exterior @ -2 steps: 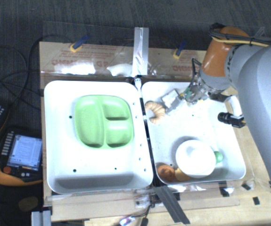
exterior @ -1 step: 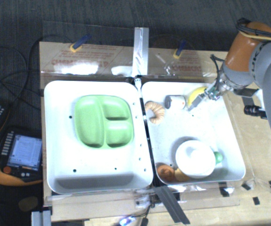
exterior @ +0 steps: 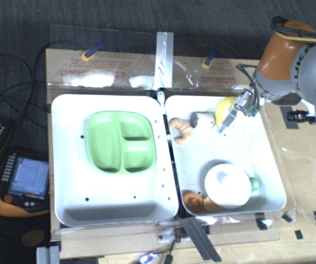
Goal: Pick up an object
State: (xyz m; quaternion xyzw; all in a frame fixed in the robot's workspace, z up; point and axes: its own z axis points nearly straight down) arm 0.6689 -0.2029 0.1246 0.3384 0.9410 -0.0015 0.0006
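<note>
1. From the camera view, we see the tool point(exterior: 227, 121) low in the right bin point(exterior: 267, 147), near that bin's far edge, with the arm point(exterior: 281, 59) coming over its far right corner.
2. We cannot tell whether the tool is spread or pressed together; its tip is thin and blurred.
3. The yellow object point(exterior: 222, 108) lies just beside the tool, close to the bin's far wall; we judge it the likely thing to pick.
4. It looks rounded and smooth, probably a light, stiff plastic toy, so we expect it could slip or roll; we would take it across its narrow middle.
5. Near it lie a small grey-and-white piece point(exterior: 201, 117) and a tan ring-shaped object point(exterior: 181, 130) by the divider.
6. A white bowl-like object point(exterior: 227, 183) sits toward the near edge, with a green piece point(exterior: 255, 184) touching its right side and a brown object point(exterior: 193, 201) at its left.
7. The bin floor is smooth white plastic, likely slick, with open space in the middle.
8. The left bin point(exterior: 64, 164) carries a green divided tray point(exterior: 121, 141).
9. The far wall crowds the yellow object, so room for the tool is tight there.
</note>
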